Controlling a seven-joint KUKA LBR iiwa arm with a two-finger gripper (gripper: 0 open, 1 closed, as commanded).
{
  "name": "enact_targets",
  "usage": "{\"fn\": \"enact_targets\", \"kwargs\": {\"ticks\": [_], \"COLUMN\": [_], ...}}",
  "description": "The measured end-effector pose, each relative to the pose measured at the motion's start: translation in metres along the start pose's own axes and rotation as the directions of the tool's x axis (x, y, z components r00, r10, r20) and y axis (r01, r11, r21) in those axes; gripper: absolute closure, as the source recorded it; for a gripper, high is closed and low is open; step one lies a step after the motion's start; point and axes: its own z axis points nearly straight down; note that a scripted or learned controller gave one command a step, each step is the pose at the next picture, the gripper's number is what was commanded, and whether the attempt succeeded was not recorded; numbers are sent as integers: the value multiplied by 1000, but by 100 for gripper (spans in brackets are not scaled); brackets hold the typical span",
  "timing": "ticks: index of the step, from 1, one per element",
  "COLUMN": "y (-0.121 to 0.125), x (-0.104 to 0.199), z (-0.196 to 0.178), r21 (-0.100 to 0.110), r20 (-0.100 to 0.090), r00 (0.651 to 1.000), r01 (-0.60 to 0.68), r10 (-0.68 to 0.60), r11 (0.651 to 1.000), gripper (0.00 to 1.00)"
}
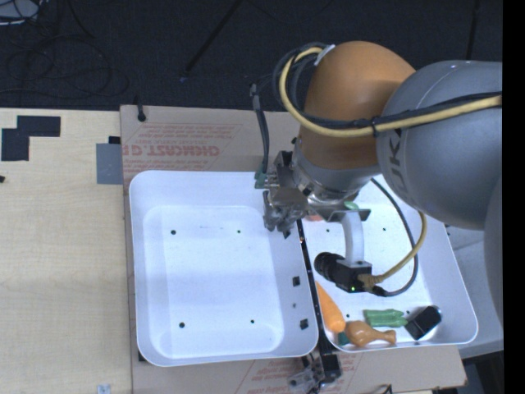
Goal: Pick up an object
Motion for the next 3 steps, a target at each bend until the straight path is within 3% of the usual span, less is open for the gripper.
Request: {"fn": "enact_targets", "kwargs": {"ticks": [1, 2, 3], "y": [-1, 29, -14], "x": [0, 48, 132], "z": [-7, 19, 6], "r21": [7, 4, 5], "r20": [1, 0, -3], "r00": [1000, 1000, 1000], "r01": [2, 5, 11], "r10": [-2, -5, -11], "r11": [1000, 1000, 1000], "gripper": [100, 100, 100]}}
